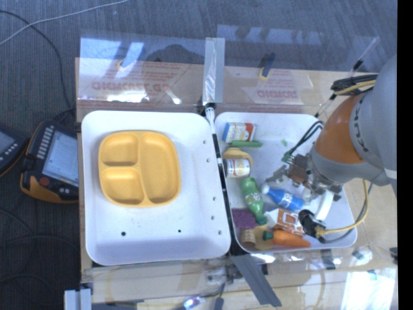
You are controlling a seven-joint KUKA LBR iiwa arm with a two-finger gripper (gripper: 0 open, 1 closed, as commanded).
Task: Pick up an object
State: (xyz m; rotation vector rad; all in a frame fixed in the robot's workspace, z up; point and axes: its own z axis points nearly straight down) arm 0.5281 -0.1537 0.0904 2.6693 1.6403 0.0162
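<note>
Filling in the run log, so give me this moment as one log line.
phase: reaching | gripper: low in right bin, over blue bottle | grasp: none seen | left bin: yellow divided plate

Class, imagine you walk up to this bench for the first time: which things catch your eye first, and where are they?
The yellow divided plate stands out first, lying alone in the left bin. Next comes the grey arm with its orange band, reaching in from the right over the right bin. Under it sits a jumble of small things, among them a green bottle, a blue bottle and a carrot.
</note>
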